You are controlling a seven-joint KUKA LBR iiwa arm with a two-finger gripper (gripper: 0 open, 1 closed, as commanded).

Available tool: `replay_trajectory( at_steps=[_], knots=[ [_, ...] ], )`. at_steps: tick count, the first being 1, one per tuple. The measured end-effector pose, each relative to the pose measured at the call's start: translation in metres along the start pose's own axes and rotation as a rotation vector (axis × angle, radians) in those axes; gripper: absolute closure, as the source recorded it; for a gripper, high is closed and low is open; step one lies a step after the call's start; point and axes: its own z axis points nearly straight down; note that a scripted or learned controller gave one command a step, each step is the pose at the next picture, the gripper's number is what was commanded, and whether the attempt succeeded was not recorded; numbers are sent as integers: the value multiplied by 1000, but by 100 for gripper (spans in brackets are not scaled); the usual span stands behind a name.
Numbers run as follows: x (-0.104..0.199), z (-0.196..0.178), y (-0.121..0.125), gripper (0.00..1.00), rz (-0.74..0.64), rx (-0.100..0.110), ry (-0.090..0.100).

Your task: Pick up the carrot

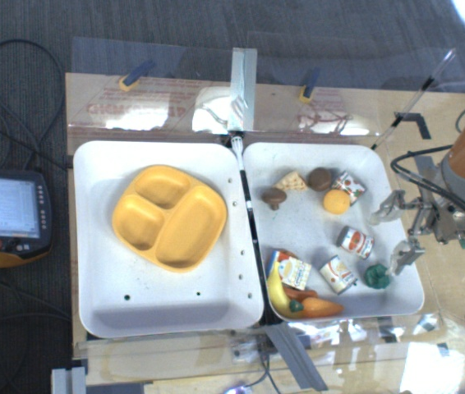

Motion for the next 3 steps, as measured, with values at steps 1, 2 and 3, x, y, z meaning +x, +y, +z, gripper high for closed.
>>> replay_trajectory(
  at_steps=[1,2,3],
  knots=[
    [-84,44,-3,0,-426,-3,0],
    [-125,115,-3,0,-450,-4,2],
    [-90,119,1,0,-286,3,-16]
  ],
)
